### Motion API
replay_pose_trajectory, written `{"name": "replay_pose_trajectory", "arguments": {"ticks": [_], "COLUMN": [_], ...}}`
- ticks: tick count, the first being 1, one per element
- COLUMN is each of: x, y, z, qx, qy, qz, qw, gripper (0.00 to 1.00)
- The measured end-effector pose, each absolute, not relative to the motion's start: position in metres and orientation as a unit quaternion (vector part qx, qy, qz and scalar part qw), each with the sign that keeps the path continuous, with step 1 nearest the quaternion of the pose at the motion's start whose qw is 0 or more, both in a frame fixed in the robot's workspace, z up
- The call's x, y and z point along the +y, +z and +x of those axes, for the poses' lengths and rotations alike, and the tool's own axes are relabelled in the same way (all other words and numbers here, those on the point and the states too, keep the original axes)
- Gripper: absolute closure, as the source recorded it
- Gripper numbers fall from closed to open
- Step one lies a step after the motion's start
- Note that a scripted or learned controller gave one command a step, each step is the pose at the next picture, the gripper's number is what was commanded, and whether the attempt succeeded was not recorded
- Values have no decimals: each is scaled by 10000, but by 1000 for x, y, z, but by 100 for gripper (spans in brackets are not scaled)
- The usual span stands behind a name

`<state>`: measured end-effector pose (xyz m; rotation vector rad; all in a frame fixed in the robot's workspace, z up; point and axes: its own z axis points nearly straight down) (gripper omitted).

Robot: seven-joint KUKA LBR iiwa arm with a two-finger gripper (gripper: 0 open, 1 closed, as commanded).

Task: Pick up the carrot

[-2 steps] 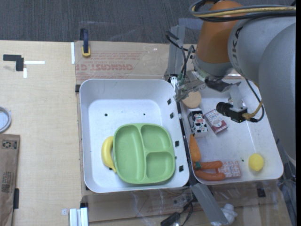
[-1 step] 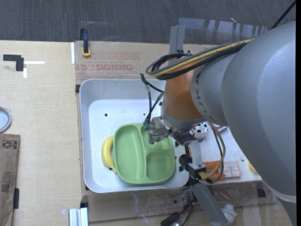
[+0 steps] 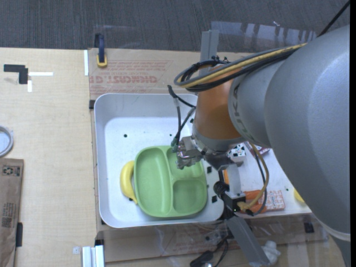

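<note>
Claw (image 3: 187,159) sits frame-centre over the green divided plate (image 3: 161,185); can't tell its state. Carrot (image 3: 253,196) lies lower right of it, near the arm's cables, long axis roughly horizontal, partly hidden.

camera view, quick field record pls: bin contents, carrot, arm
left bin: holds green divided plate and a yellow banana
banana: against the plate's left edge, partly under it
carrot: small orange piece visible right of the plate, mostly hidden by the arm
arm: reaches in from the right, wrist over the plate's upper right
gripper: above the plate, finger state unclear
</note>
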<state>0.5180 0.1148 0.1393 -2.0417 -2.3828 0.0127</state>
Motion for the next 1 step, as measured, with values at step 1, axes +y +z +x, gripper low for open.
{"name": "replay_pose_trajectory", "arguments": {"ticks": [1], "x": [85], "y": [191], "z": [565], "qx": [-7134], "qy": [20], "qz": [-7007], "qw": [0], "gripper": [100]}}
